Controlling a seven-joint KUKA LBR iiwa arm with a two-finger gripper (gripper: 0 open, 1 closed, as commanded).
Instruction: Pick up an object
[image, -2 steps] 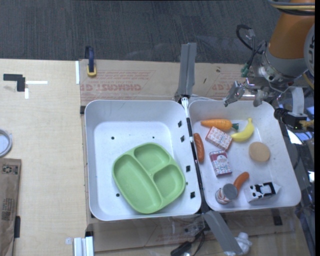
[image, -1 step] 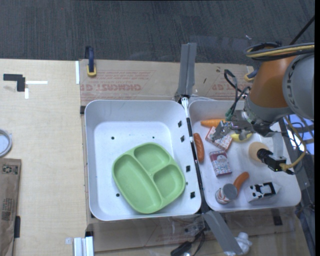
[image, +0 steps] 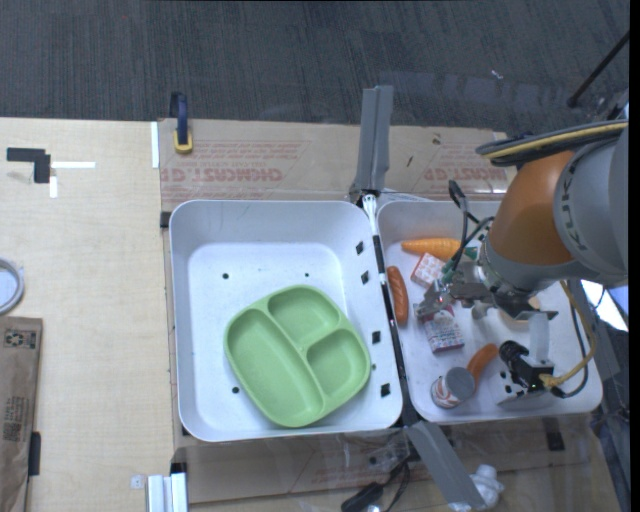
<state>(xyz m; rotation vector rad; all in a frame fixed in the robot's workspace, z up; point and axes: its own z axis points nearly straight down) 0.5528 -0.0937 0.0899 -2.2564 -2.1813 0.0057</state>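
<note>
So the small packet (image: 441, 322) sits mid right bin (image: 590, 395), right under the gripper (image: 447, 295), touching or not I can't tell, and can't tell how the jaws stand either. A hot dog (image: 399, 294) lies along that bin's left wall, a carrot (image: 432, 246) near its far edge. Left bin (image: 200, 300) holds a green divided plate (image: 298, 354).

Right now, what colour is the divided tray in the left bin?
Light green; the divided tray shows best in the camera view.
</note>
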